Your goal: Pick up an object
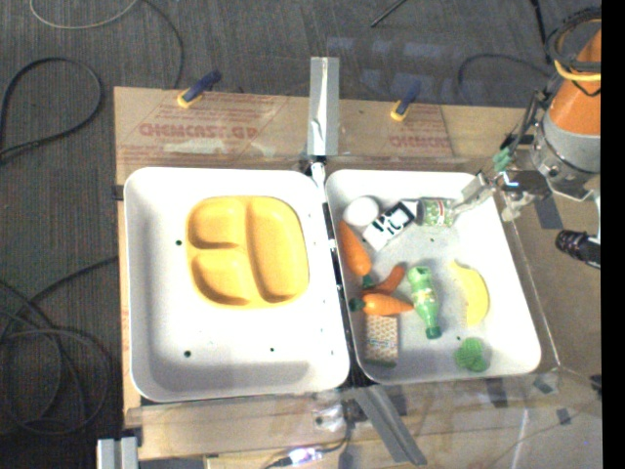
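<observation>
The right bin point(522, 291) holds a jumble of objects. A small silver and green can point(433, 211) lies near the bin's back wall, and my gripper point(469, 197) reaches down at a slant from the right, its tip right at the can's right end. Left of the can sit a black and white box point(391, 223) and a white round object point(361, 209). Two carrots point(354, 250) point(388, 304) lie along the bin's left side, with a shorter orange piece point(392, 278) between them. A green bottle point(425, 302), a yellow fruit point(473, 292) and a green lump point(473, 355) lie further forward.
A tan waffle-like block point(381, 338) rests at the right bin's front left. The left bin point(156, 350) holds a yellow divided tray point(247, 250). The arm's orange-banded wrist point(576, 115) hangs over the bench's right edge. A metal post point(322, 106) stands behind the bins.
</observation>
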Robot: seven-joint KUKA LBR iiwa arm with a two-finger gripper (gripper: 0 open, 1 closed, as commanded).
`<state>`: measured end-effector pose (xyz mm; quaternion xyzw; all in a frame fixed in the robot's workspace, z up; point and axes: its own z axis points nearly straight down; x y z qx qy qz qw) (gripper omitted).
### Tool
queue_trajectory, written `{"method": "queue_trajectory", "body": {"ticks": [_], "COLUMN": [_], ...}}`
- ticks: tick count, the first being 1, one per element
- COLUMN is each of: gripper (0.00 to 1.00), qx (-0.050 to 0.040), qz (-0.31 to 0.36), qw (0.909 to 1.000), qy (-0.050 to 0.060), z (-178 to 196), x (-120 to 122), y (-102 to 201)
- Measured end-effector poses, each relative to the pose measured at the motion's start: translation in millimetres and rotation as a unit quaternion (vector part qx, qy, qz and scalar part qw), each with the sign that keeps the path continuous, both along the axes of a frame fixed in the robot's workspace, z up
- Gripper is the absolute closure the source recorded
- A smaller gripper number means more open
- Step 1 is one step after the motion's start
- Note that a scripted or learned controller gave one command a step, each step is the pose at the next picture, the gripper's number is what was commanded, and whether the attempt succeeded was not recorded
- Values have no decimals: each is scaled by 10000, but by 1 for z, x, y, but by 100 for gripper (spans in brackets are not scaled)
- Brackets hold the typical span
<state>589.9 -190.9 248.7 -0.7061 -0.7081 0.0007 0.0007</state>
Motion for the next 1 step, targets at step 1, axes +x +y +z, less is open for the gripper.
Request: {"method": "queue_trajectory", "body": {"ticks": [1], "gripper": [0], "qx": [-9], "qz": [-138], "qw": [9999], "qy": [6], "z": [-134], "x": [18], "y": [-5]}}
